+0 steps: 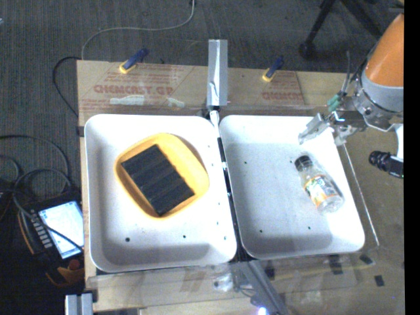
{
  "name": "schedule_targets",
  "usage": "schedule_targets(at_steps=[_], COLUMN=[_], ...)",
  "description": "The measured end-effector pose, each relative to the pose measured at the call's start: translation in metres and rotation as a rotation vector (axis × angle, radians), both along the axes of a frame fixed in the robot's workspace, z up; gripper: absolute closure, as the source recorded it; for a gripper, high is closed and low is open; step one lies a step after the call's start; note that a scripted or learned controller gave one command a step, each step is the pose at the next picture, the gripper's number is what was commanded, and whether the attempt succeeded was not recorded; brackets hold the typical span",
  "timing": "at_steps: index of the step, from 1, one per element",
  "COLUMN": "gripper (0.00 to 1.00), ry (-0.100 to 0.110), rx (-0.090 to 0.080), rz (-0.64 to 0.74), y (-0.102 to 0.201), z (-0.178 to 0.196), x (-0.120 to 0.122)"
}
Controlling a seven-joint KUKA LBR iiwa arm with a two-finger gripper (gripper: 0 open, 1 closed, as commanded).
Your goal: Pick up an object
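Note:
A small clear plastic bottle (318, 185) with a dark cap and a yellow-green label lies on its side in the right bin (275, 228), toward its right half. My gripper (326, 132) hovers over the bin's far right corner, above and just beyond the bottle's cap. Its fingers are spread apart with nothing between them. In the left bin (105, 241) a yellow dish (194, 159) holds a black ribbed block (158, 178).
A metal divider post (217, 71) stands behind the seam between the bins. Two clamps (133, 60) (272, 68) hold the cardboard backing at the far edge. A tablet (59, 227) and cables lie on the floor at the left.

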State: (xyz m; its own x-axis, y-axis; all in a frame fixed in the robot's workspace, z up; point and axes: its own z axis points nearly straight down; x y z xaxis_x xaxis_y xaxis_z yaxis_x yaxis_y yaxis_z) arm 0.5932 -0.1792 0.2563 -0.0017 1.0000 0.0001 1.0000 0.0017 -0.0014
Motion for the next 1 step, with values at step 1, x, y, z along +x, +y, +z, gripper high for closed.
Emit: schedule_targets(at_steps=[1], gripper=[0.00], ry=[0.002], rx=[-0.002], rz=[0.036], y=[-0.0449], z=[-0.0970], x=[0.0198])
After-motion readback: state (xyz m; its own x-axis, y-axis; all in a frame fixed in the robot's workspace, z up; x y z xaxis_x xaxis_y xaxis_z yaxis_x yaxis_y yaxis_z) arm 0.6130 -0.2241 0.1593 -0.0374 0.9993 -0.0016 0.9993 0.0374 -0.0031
